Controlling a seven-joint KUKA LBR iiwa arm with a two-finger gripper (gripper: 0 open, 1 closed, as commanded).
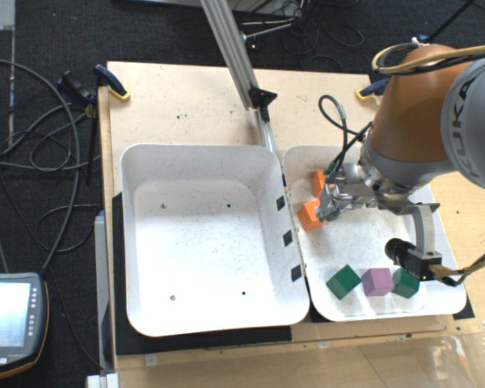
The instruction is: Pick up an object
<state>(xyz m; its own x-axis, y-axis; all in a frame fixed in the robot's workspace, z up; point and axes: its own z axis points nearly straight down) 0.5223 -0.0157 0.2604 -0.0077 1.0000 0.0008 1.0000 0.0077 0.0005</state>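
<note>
On the far left, near the bottom corner of the view, a screen device (8, 322) lies on the dark floor (40, 55), and black cables (40, 148) run above it. The bench (186, 103) is pale and speckled, with a wide bare strip along its far edge. The left bin (206, 156) takes most of the bench; its floor is white with a few small dark dots, so there is much open room inside it. A grey metal bar (230, 43) comes down at a slant from the top and ends at the far edge where the two bins meet. The right bin (303, 156) touches the left one along their shared wall. Near that wall, in the far left part of the right bin, are two orange blocks (310, 214), one a little beyond the other. The gripper (331, 204) is just beside them, at their right, very close or touching; I cannot tell if its fingers are apart or together. Along the near edge of the right bin stand a green cube (343, 282), a purple cube (377, 281) and a second green cube (405, 284), close together in a row. The arm (424, 115) covers the far right part of this bin.
</note>
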